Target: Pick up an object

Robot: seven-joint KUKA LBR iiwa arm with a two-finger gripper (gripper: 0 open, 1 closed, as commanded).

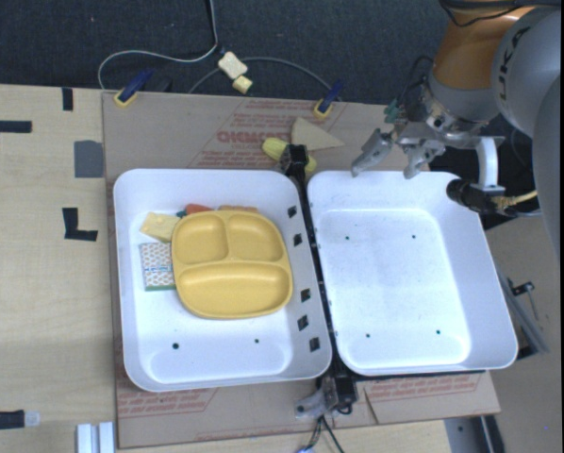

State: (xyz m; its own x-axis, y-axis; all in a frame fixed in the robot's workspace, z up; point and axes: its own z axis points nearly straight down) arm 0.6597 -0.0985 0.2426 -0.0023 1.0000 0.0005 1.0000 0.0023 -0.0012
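Glossy yellow plastic tray (pixel 232 275), smooth white bins (pixel 406 352) (plastic)

Two white bins (pixel 405 347) side by side on cardboard (pixel 235 130), blue clamps (pixel 131 89), perhaps a white connector (pixel 231 64) on a cable.

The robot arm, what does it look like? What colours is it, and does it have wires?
The arm is smooth, rounded and grey, with a shiny orange band above the wrist. Dark cables loop over the orange part. At its end sits a small metal gripper with two thin silvery fingers. A white curved piece and a black part with a cable stick out beside it.
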